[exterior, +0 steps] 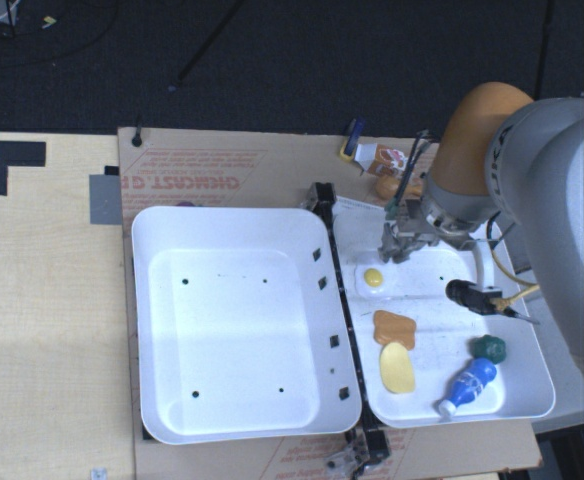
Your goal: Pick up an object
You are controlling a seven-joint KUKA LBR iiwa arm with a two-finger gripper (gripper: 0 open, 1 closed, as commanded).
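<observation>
The right white bin [532, 393] holds several small things. A small yellow ball [373, 279] lies near its back left. In front of the ball are an orange piece [394, 328] and a pale yellow oval [397, 368]. A blue bottle with a white cap [469, 385] lies at the front right, and a dark green ball [489, 348] sits just behind it. My gripper [397, 244] hangs over the back of this bin, just up and right of the yellow ball. I see nothing in its grasp.
The left white bin [142, 318] stands beside the right one, with black clips [322, 203] along the shared edge. Both rest on a cardboard sheet [222, 168]. Small packets [382, 160] lie behind the right bin. The grey arm [542, 188] fills the right side.
</observation>
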